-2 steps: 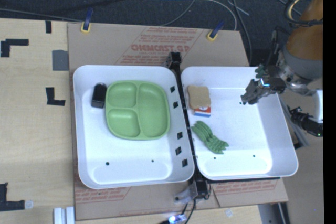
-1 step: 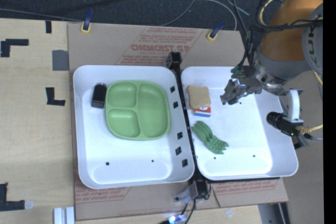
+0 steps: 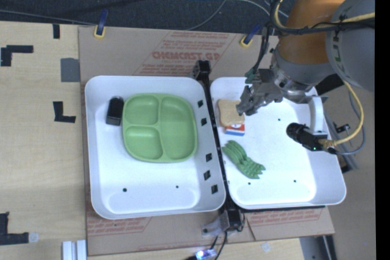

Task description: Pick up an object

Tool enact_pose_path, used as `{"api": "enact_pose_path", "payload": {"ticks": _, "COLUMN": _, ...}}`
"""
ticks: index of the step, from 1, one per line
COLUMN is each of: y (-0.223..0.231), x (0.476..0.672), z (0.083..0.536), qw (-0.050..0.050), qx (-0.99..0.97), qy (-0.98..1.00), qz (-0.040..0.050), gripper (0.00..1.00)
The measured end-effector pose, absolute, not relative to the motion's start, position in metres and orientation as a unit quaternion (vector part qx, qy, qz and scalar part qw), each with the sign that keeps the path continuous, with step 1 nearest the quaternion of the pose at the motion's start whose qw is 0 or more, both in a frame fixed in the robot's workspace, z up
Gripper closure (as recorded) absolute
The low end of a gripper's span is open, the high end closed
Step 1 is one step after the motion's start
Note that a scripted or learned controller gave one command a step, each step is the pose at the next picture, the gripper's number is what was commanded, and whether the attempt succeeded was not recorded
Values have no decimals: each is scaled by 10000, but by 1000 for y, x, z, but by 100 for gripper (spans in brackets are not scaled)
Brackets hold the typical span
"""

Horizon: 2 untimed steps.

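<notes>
Two shallow white bins are set side by side on a cardboard-covered bench (image 3: 177, 52). In the left bin (image 3: 97, 149), a green divided plate (image 3: 160, 128) is seen near the centre, and a small black block (image 3: 114, 111) lies just beside the plate's left edge. In the right bin (image 3: 286, 186), a tan slice of toy bread (image 3: 227, 111) lies near the dividing wall, resting on a small red, white and blue item (image 3: 235, 128), and a green pea pod (image 3: 244, 159) lies just below them. The gripper (image 3: 248, 103) is positioned over the upper left part of the right bin, just beside the right edge of the bread slice; how far it is open cannot be told, and nothing is seen held by it.
</notes>
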State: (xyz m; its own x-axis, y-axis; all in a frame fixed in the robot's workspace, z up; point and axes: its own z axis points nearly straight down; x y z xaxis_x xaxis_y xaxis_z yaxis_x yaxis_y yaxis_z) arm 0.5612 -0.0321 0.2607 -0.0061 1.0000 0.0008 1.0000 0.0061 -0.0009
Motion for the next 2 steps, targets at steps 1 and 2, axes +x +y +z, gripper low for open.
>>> {"api": "enact_pose_path", "payload": {"ticks": 1, "y": 11, "x": 573, "z": 259, "qw": 6, "qx": -7051, "qy": -7091, "qz": 3, "gripper": 100}}
{"api": "enact_pose_path", "payload": {"ticks": 2, "y": 66, "x": 585, "z": 260, "qw": 8, "qx": -7047, "qy": -7095, "qz": 1, "gripper": 100}}
